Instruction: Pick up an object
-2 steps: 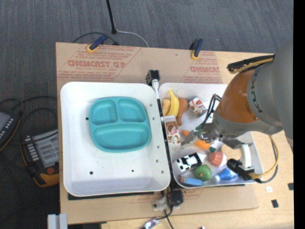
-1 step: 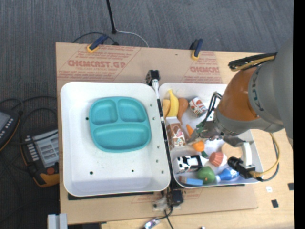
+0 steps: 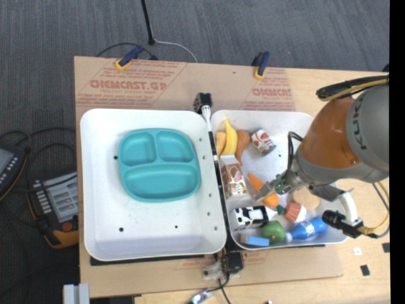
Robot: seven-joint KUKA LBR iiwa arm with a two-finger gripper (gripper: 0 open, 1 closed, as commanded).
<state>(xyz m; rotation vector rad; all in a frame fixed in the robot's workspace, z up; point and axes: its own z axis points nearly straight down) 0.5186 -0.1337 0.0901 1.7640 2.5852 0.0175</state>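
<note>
My gripper reaches in from the right and hangs low over the middle of the right bin. Its tip sits just above an orange carrot-like piece and another orange bit. Around it lie a yellow banana, a small red and white can, a brown snack packet, a black and white cow toy, a green item and a blue bottle. The arm's orange band hides the bin's right part.
The left bin holds a teal divided plate. A black post stands at the far end of the rim between the bins. Clamps and cables lie on the cardboard-covered bench behind.
</note>
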